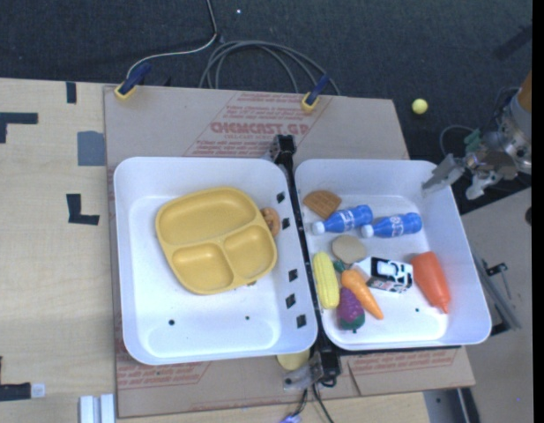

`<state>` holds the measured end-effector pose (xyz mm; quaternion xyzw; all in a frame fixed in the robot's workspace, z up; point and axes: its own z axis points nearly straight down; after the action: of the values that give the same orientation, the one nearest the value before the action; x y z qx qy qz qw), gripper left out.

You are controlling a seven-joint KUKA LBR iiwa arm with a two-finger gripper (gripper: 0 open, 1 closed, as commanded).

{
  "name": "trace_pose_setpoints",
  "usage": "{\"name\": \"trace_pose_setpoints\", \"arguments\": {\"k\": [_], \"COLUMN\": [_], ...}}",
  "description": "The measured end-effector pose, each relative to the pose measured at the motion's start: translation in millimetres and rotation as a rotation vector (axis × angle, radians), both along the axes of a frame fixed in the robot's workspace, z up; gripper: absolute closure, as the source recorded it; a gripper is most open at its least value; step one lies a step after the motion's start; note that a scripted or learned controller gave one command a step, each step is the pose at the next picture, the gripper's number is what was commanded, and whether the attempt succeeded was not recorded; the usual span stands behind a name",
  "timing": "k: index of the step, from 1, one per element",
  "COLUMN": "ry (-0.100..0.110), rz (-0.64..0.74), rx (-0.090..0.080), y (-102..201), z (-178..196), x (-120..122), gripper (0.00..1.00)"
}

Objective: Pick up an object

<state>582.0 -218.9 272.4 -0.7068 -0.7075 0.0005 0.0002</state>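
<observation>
Jaws (461,176) above bin rim (448,203) (right bin)

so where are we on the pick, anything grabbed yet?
Nothing looks picked. The gripper sits at the upper right rim of the right white bin, with nothing visibly held. The two blue plastic bottles, orange toy carrot, yellow toy corn cob and the rest lie in that bin. Left: descend, grasp, lift.

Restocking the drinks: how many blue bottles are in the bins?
2, both in the right bin: one blue bottle beside the cookie, the other blue bottle just right of it.
</observation>
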Motion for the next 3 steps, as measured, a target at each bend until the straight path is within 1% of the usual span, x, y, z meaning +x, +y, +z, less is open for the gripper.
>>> {"name": "trace_pose_setpoints", "arguments": {"k": [1, 2, 3], "ry": [-0.026, -0.024, -0.028], "rz": [0.002, -0.006, -0.005], "rx": [-0.008, -0.005, -0.008], "y": [42, 64, 75], "z": [-162, -180, -179], "x": [24, -42, -90], "gripper": [0.00, 0.00, 0.00]}}
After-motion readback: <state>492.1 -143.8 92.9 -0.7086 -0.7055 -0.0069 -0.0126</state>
